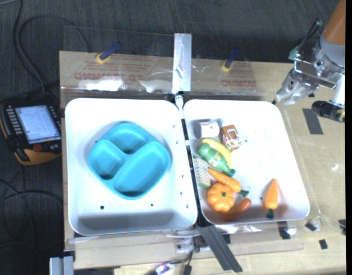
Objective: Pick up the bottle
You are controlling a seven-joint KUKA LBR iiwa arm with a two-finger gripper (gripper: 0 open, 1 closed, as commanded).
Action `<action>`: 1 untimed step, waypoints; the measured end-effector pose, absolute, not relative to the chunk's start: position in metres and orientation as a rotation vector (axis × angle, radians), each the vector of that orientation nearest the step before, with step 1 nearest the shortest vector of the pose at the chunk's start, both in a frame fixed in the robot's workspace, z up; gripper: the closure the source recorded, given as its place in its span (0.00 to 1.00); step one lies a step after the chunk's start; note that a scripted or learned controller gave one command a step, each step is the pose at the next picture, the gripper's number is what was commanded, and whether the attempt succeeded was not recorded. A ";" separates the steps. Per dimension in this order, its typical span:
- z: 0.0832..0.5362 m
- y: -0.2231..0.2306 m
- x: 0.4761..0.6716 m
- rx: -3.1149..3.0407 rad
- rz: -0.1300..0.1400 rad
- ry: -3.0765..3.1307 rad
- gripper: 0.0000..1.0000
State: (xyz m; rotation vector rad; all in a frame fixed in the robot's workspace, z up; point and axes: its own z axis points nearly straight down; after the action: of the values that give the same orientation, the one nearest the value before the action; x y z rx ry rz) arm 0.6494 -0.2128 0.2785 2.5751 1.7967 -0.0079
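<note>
- Camera view: a blue sectioned tray point(129, 159) lay in the left bin point(78, 211).
- The green bottle point(217, 160) lay tilted in the right bin point(290, 159), at about nine o'clock from that bin's centre, touching a banana point(219, 148) and a carrot point(224, 180).
- A small pumpkin point(221, 198) sat at six o'clock from the bottle.
- The gripper point(290, 90) hung at two o'clock outside the right bin, holding nothing; how wide it stood could not be told.

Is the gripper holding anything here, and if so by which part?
Nothing is held. The gripper is outside the right bin, while the green bottle lies in it among toy food.
</note>
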 end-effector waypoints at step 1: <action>0.271 -0.213 0.667 2.575 -0.007 1.796 1.00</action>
State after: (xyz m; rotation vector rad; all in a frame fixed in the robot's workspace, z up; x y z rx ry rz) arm 0.6675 -0.2125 0.2708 2.5747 1.7958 -0.0070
